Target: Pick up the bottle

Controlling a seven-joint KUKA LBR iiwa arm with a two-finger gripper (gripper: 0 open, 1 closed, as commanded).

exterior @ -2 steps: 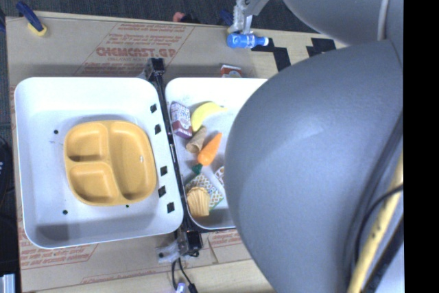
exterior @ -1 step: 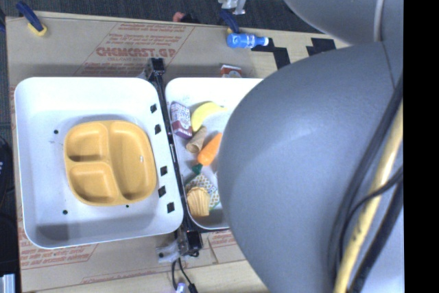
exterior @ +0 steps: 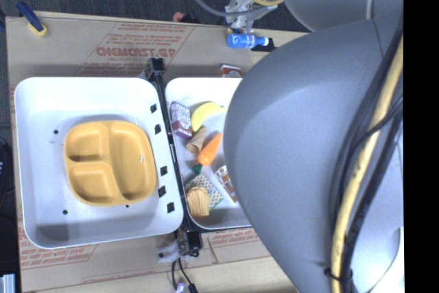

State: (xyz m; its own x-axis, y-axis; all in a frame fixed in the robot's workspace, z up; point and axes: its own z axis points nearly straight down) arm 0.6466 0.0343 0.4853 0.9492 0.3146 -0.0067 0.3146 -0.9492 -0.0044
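A small blue bottle (exterior: pixel 245 41) with a pale end hangs sideways at the tips of my gripper (exterior: pixel 239 27), above the cardboard just beyond the right bin's far rim. The gripper's fingers are shut on the bottle, and cables and the wrist rise above it at the top of the camera view. The grey arm (exterior: pixel 315 147) sits close to the camera and hides most of the right bin (exterior: pixel 180 89).
The left bin (exterior: pixel 34 106) holds a yellow divided tray (exterior: pixel 110 161). The visible strip of the right bin holds a yellow fruit (exterior: pixel 206 113), an orange carrot-like piece (exterior: pixel 210 147), a dark packet (exterior: pixel 180 116) and a tan ridged item (exterior: pixel 199 201). A blue-and-yellow clamp (exterior: pixel 31 18) lies far left.
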